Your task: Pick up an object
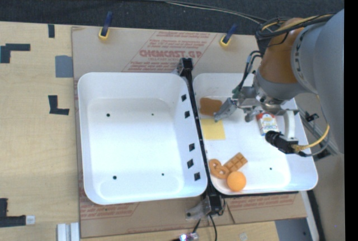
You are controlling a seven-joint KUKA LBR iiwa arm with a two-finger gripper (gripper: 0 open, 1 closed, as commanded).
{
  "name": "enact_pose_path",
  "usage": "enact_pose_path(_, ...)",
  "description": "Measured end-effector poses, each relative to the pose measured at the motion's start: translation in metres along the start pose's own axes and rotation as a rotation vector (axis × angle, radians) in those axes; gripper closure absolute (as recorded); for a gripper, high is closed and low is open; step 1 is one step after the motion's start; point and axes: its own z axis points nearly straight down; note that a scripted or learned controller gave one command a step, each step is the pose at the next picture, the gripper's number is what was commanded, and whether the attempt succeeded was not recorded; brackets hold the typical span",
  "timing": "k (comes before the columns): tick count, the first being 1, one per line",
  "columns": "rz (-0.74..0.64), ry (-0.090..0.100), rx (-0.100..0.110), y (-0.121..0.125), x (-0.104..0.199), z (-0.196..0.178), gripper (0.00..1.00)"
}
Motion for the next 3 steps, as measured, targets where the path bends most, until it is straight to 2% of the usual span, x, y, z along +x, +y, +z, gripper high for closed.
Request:
enact_pose_path(1, -0.005, -0.001, -0.007, 0.039, 0.005, 0.061, 0.00)
enact_pose_path(2, -0.006, -0.002, -0.010, 0.039, 0.005, 0.046, 1.00)
enact_pose_path(3, 0.002, 0.001, -0.010, -0.057, -0.004, 0.057, 1.00)
